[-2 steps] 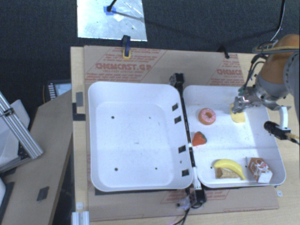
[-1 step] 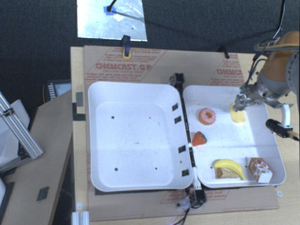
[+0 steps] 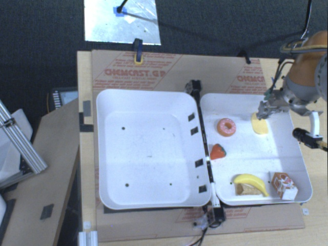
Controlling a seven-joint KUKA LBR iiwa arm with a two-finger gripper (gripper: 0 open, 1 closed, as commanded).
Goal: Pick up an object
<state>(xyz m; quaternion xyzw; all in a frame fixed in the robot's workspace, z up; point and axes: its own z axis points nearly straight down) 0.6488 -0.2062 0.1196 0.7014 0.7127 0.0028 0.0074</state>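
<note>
The right bin [image 3: 287, 152] holds a pink donut [image 3: 226, 127], a pale yellow lemon-like piece [image 3: 260, 125], a red strawberry [image 3: 218, 151], a yellow banana [image 3: 252, 182] lying over a tan slice [image 3: 245, 189], and a small red-and-white box [image 3: 284, 185]. My gripper [image 3: 266, 109] hangs at the bin's far right, just above the pale yellow piece, its tips close to that piece's top edge. I see nothing lifted between the fingers.
The left bin [image 3: 148, 147] lies beside the right one, with black clips [image 3: 197, 132] along the shared rim. A yellow clamp [image 3: 138, 53] sits at the board's back edge. A cable [image 3: 307, 14] runs down to the arm [image 3: 307, 76].
</note>
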